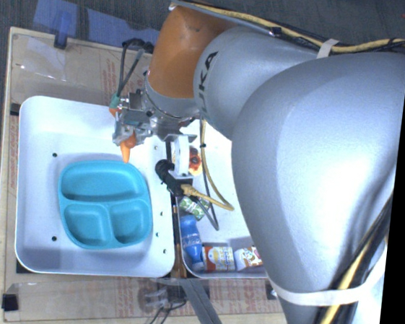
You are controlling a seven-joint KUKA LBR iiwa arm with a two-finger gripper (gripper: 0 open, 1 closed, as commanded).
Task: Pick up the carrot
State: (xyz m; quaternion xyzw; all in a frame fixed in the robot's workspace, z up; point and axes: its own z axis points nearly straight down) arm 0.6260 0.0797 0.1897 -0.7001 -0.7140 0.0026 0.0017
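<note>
Carrot (125,147) hangs just above the upper edge of the blue divided tray (103,203), in the left bin (30,174); gripper (130,131) directly over it, fingers closed on its upper end, so carrot looks held; its long axis runs roughly vertical, tip pointing down toward tray; judged next: lift straight up, grip looks shallow, could slip.

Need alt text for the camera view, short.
The grey arm's hand hangs over the back of the left white bin, with an orange carrot pointing down from its tip, just above a blue three-compartment tray. The right bin, largely covered by the arm, holds a blue bottle and other small packaged items.
</note>
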